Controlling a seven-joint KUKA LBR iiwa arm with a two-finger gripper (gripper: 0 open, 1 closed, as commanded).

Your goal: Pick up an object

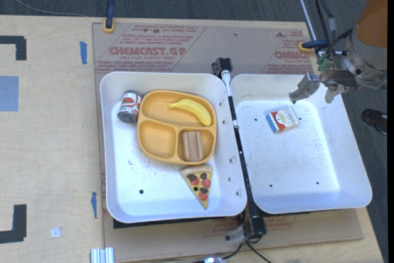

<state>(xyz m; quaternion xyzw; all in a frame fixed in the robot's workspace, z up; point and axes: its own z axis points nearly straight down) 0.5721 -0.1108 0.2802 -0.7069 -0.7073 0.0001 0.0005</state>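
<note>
Nearest the camera, a toy pizza slice (201, 185) is lying flat on the floor of the left bin (123, 194), its point aimed toward the bin's near rim. Just behind it, an orange tray (161, 140) with three compartments is sitting in the middle of that bin. A banana (192, 109) is resting in the tray's long far compartment, and a brown block (192, 146) is lying in the small near-right compartment. The near-left compartment is showing bare orange. A crushed can (128, 107) is lying on its side against the tray's far-left edge, touching it.

In the right bin (320, 188), a small carton (283, 119), white with blue and orange print, is lying flat toward the far side, well apart from the bin's walls. The gripper (315, 88) is hovering over that bin's far right corner, beyond and to the right of the carton, not touching it. Its two fingers are standing apart, open, with nothing between them. The arm (372, 28) is reaching in from the right, its orange band showing above the wrist.

Both bins are sitting side by side on a cardboard sheet (160, 46). A yellow clamp (109, 16) is gripping the sheet's far left corner.
</note>
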